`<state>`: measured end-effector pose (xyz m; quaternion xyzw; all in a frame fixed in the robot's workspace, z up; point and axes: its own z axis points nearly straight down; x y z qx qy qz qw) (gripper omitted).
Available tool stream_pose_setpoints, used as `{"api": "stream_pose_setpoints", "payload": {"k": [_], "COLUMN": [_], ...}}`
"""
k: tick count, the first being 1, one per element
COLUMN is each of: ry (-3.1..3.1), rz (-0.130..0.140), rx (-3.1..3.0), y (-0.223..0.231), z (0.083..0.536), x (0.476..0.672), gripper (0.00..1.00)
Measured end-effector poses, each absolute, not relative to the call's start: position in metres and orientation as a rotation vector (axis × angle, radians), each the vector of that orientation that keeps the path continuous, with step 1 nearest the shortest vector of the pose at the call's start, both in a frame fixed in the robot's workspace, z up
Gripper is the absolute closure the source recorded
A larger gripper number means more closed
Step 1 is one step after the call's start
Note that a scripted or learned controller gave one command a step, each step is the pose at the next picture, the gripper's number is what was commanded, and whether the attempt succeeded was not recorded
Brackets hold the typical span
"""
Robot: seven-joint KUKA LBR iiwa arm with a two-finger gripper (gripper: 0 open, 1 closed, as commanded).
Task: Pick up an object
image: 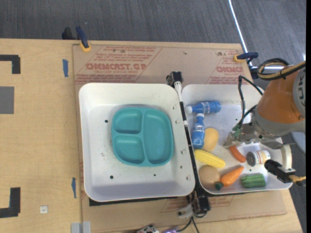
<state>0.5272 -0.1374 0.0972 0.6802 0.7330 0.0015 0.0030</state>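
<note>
My gripper reaches down into the right bin from the right, under the grey and orange arm. Just below it lies a small orange carrot piece, and a yellow lemon sits to its left. Other items in this bin are two blue bottles, a corn cob, a tan potato, a larger carrot, a green cucumber and a small white jar. The arm's body hides part of the bin's right side.
The left bin holds a teal divided plate. A black clamp stands where the two bins meet at the back. Cables hang beside the arm. The bins rest on a cardboard sheet.
</note>
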Motion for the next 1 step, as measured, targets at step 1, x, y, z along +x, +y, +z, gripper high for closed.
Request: {"api": "stream_pose_setpoints", "payload": {"k": [1], "ry": [2.071], "rz": [0.000], "rx": [2.362], "y": [-0.0888], "z": [0.2005], "x": [0.4872], "gripper": [1.00]}}
